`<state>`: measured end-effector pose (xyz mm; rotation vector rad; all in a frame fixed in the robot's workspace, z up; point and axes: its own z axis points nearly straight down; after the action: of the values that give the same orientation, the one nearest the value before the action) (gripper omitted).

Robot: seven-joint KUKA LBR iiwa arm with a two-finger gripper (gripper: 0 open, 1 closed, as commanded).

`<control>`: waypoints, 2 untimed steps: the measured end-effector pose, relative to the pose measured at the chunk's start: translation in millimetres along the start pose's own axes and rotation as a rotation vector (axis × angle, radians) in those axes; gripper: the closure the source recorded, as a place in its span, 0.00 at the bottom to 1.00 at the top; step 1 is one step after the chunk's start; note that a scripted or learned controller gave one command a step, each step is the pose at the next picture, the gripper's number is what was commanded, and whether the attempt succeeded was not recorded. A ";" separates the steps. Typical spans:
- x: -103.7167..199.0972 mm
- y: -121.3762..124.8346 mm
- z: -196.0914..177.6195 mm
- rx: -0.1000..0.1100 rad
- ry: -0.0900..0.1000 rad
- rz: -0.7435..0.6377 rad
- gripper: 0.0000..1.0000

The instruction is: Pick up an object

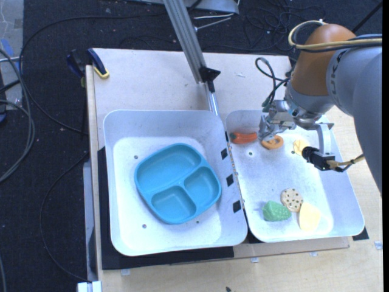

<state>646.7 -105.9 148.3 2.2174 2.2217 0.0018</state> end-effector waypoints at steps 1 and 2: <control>1.5 0.8 -43.2 -0.004 0.000 0.000 1.00; -8.0 -1.9 -96.5 -0.004 -0.001 0.003 1.00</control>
<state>644.6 -113.9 244.8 2.2177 2.2162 0.0058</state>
